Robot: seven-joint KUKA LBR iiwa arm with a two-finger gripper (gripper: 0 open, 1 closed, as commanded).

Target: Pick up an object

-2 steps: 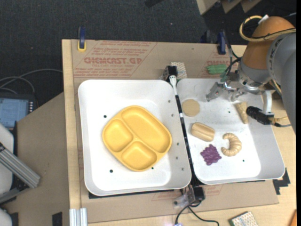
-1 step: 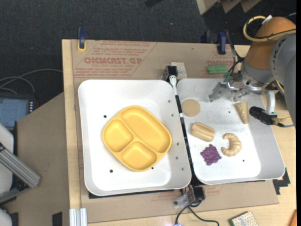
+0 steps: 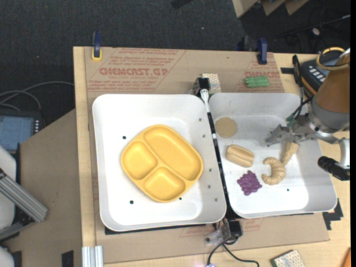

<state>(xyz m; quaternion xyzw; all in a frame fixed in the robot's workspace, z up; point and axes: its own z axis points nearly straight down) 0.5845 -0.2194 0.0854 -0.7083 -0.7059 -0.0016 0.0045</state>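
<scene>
Arm (image 3: 337,96) cut off at right edge

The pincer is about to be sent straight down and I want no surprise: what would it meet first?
Probably the pale elongated piece directly under the pincer, lying against the croissant in the right bin. Height above it is unclear from this slanted view.

Lying in the right bin: a flat tan cookie (image 3: 226,127) near the back left, a beige bread roll (image 3: 240,155) tilted below it, a purple grape bunch (image 3: 249,182) toward the front. Just right of the roll, a curved tan croissant (image 3: 274,170), lying flat.
</scene>
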